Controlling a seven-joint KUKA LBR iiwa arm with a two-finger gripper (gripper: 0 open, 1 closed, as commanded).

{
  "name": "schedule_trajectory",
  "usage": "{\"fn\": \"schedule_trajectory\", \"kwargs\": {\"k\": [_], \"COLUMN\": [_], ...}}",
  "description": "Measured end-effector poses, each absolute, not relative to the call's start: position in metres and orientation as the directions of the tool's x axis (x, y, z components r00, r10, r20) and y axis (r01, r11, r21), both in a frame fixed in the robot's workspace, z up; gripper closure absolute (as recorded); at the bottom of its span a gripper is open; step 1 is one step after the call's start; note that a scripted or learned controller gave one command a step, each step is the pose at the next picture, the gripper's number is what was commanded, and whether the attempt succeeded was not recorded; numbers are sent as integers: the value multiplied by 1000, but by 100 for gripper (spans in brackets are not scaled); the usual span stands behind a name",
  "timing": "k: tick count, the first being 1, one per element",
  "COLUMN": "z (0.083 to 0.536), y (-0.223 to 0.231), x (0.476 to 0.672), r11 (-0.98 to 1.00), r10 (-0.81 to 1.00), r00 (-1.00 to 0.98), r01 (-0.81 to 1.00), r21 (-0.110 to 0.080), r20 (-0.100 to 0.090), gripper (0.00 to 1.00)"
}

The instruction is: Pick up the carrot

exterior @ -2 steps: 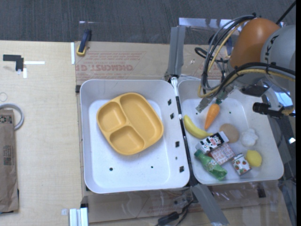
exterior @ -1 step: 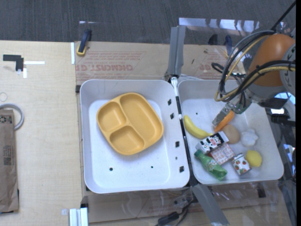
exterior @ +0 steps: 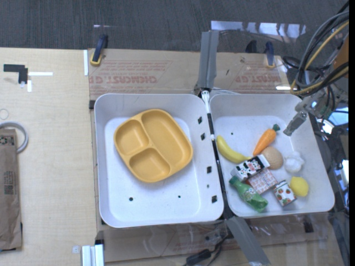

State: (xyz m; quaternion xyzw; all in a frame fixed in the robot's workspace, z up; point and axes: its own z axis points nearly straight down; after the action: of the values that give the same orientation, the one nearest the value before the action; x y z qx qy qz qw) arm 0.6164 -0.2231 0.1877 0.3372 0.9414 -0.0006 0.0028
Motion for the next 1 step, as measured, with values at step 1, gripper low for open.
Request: {"fn": "schedule_trajectory", "kwargs": {"k": [1], "z": [106], "y": [-173], "x": [620], "r11": [858], "r10": [514], "r00": [-858], "r01": [514], "r21": [1], "r20": [-3], "gripper": [0]}}
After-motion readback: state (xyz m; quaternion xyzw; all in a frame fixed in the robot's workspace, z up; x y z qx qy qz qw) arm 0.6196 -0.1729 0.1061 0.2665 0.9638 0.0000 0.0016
